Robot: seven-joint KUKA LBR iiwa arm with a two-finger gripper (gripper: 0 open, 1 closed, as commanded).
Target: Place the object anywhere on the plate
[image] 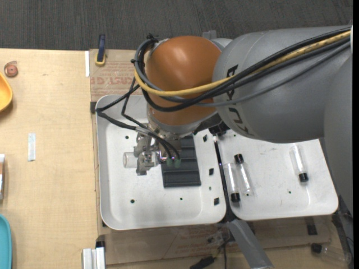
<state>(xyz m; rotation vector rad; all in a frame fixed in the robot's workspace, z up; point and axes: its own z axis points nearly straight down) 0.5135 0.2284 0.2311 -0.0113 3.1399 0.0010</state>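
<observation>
A dark ribbed rectangular plate (182,170) lies flat in the middle of the left white bin (115,209), partly hidden under the arm. My gripper (146,158) hangs low over this bin, just left of the plate. A small clear tube (129,159) sticks out to the left at the gripper's tip, close against it. Whether the tube is gripped or just lying beside the tip cannot be made out. The orange wrist band (179,72) and grey arm cover the back of both bins.
The right bin (280,206) holds a pair of clear tubes with black caps (238,178) and another capped tube (297,162). On the wooden bench to the left lie a small white strip (31,147), an orange piece (3,94) and a teal piece (3,242).
</observation>
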